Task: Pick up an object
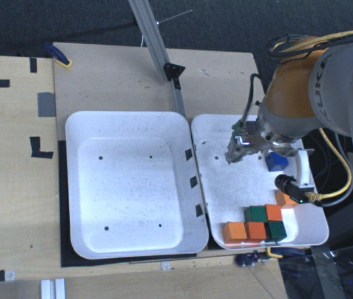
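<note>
Worktop of pale wood carries both bins, and the left bin holds no blocks that can be seen. A grey metal pole slants down to the seam between the two. In the right bin the hand hangs over bare white floor near the upper part, with nothing visible between its fingertips; whether they are spread or pressed together cannot be told at this size. Just to its right lies a blue block, close beside the wrist. Lower, along the near wall, sit an orange block, two more orange ones and two green blocks. Judging by this, the pick is not yet done: a block must be reached, pinched and lifted.
</note>
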You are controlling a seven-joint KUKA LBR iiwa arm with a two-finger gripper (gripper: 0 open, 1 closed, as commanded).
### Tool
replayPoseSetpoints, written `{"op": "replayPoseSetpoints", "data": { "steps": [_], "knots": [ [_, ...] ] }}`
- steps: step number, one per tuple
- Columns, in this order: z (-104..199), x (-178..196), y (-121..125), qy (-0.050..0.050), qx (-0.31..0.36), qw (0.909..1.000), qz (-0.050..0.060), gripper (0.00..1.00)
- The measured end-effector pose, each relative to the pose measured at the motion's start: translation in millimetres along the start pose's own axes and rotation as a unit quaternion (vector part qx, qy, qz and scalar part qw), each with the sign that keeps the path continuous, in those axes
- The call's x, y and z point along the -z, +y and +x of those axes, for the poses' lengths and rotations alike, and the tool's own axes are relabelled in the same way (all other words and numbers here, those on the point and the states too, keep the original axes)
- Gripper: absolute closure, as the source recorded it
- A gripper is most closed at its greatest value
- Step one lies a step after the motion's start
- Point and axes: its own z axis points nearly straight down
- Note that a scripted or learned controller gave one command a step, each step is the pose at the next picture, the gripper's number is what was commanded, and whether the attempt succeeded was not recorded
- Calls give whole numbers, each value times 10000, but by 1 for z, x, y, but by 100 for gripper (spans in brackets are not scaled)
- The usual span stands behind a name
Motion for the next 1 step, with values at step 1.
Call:
{"op": "replayPoseSetpoints", "data": {
  "steps": [1],
  "knots": [
    [59,-6,5,-2,3,10000,10,100]
  ]
}}
